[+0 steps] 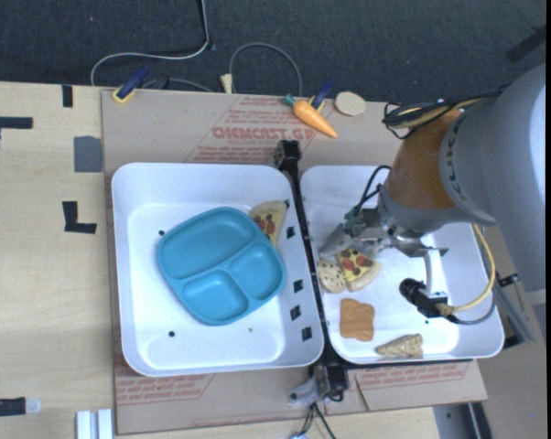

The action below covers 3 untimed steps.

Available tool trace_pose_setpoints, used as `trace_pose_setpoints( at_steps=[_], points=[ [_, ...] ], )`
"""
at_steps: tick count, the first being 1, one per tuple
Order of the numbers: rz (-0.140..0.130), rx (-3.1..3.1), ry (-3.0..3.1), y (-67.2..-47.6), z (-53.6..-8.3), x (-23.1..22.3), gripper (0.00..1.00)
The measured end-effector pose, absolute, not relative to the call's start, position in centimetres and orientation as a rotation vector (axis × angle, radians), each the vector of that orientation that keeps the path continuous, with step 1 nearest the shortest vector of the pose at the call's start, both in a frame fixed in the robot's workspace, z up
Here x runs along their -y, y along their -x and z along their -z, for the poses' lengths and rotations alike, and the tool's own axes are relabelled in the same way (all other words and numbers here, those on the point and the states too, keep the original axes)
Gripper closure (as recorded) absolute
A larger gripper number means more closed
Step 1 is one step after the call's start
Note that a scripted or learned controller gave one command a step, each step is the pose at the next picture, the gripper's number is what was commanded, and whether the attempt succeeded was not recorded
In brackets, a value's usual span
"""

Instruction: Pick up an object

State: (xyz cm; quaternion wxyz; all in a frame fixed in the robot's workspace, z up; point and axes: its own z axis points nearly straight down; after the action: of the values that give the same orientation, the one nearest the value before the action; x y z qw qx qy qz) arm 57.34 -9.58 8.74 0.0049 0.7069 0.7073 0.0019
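My gripper [352, 242] hangs low over the left half of the right bin [472, 341], at the end of the grey arm with its orange band [422, 167]. Directly under and just in front of it lies a toy pizza slice [356, 267] with red dots, touching a pale round biscuit-like piece [329, 277]. I cannot make out whether the gripper touches the slice. Nearer the front of the same bin lie an orange-brown square piece [356, 319] and a tan wedge [400, 345].
The left bin [129, 245] holds a blue divided plate [222, 263] and a second pizza slice [269, 218] by the dividing wall. Behind the bins, a toy carrot [314, 118] and a pale disc [351, 104] rest on the cardboard. A yellow cable [481, 295] loops by the wrist.
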Motion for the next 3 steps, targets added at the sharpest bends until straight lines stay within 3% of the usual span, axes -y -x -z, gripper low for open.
trace_pose_setpoints(
  at_steps=[1, 2, 3],
  points=[
    [-0.001, -2.222, -2.22, -59.9, -8.6, 10.0, 0.0],
    [-0.004, -2.221, -2.214, -67.1, -8.5, 11.3, 0.0],
    [-0.001, -2.221, -2.213, -66.9, -9.6, 11.3, 1.0]
  ],
)
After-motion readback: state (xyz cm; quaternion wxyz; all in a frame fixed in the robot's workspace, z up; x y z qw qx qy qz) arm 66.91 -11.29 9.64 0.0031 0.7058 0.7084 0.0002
